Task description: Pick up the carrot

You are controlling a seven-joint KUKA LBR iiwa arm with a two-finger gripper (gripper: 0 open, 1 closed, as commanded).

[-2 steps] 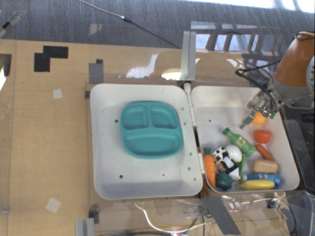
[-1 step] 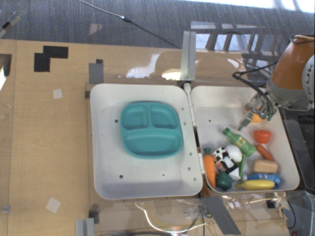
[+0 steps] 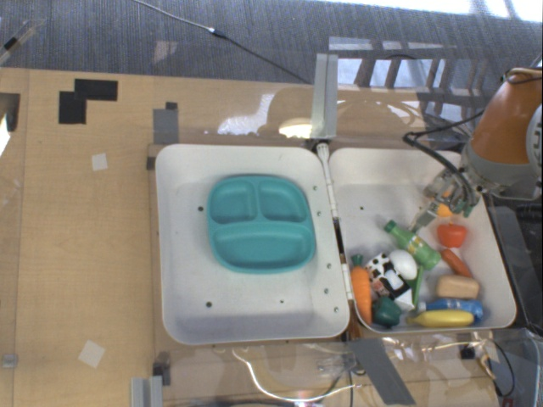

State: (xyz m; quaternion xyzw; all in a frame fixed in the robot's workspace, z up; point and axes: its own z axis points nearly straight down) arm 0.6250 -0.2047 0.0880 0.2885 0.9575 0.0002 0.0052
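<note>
A: Carrot (image 3: 361, 292)?
B: Lower left corner of the right bin (image 3: 399, 172), orange, lying lengthwise along the bin's left wall, just beside the divider. A black-and-white cow toy (image 3: 393, 271) is just right of it and a dark green piece (image 3: 386, 313) sits at its lower end.

A: Rest of that bin?
B: Green bottle (image 3: 413, 243) tilted mid-bin, red tomato (image 3: 452, 235) to its right, a second slim orange piece (image 3: 458, 263) under the tomato, tan bread-like block (image 3: 458, 287), yellow banana (image 3: 441, 318) on the bottom edge with something blue (image 3: 472, 307) behind it.

A: Left bin?
B: Left bin (image 3: 182, 295) holds one teal divided tray (image 3: 260, 222), centre frame.

A: Surface, room?
B: Light wooden bench (image 3: 76, 253), black square markers at upper left, bits of tape. Dark ribbed floor across the top of the frame, a metal post (image 3: 323, 91) between the bins at the back, loose cables along the bottom edge.

A: Arm?
B: The arm (image 3: 509, 134) enters from the right edge, orange band visible at upper right, wrist angled down and to the left into the right bin's upper right part.

A: Gripper?
B: The gripper (image 3: 443, 203) is above the tomato, near the bottle's top end. Fingers too small and cluttered; whether they're apart or together can't be told. Nothing is seen between them.

A: Carrot versus gripper?
B: Well apart. The carrot is to the lower left of the gripper, with the bottle and cow between them.
</note>
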